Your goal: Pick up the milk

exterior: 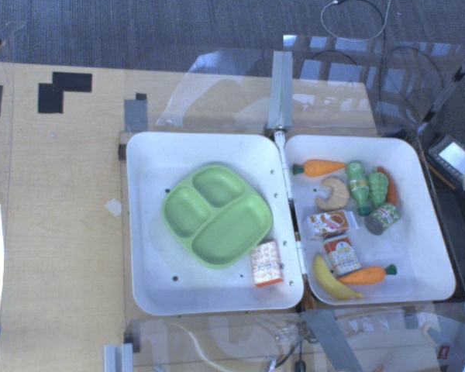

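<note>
Likely milk carton lies beside the green plate; pincer state: cannot tell.

This looks like a robotics lab. A pale wooden surface carries black tape marks at upper left, two shallow white bins fixed side by side with clear plastic guards, loose cables on grey carpet along the top, and toy food for handling.
</note>
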Motion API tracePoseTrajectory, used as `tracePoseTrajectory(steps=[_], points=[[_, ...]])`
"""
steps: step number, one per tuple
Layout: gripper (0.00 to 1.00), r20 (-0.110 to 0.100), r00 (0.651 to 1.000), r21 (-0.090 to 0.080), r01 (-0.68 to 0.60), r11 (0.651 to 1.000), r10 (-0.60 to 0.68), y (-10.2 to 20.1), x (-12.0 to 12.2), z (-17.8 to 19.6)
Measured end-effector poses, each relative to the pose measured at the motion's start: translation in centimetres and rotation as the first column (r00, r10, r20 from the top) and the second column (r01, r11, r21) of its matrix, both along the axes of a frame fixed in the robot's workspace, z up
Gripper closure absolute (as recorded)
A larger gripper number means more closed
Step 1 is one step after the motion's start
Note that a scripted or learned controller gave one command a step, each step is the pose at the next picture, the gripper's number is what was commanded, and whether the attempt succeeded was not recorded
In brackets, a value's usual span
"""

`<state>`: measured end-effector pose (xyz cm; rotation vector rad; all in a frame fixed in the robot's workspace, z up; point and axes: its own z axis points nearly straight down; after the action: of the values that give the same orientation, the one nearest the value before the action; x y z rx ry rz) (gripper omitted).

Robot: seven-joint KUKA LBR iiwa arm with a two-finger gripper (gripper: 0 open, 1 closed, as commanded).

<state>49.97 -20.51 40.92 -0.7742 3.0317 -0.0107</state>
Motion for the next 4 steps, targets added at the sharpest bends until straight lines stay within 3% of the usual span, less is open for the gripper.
tracePoseTrajectory(steps=[1,2,3,4], points=[[1.0,0.001,0.956,-0.004,-0.292,0.956,0.292,1.4,0.4,2.8],[1.0,-0.009,0.74,-0.003,-0.673,0.74,0.673,-0.1,0.2,-4.7],[1.0,-0.006,0.542,-0.011,-0.84,0.542,0.84,4.1,-1.1,1.9],[1.0,-0.006,0.616,-0.007,-0.787,0.616,0.787,6.1,0.5,2.8]])
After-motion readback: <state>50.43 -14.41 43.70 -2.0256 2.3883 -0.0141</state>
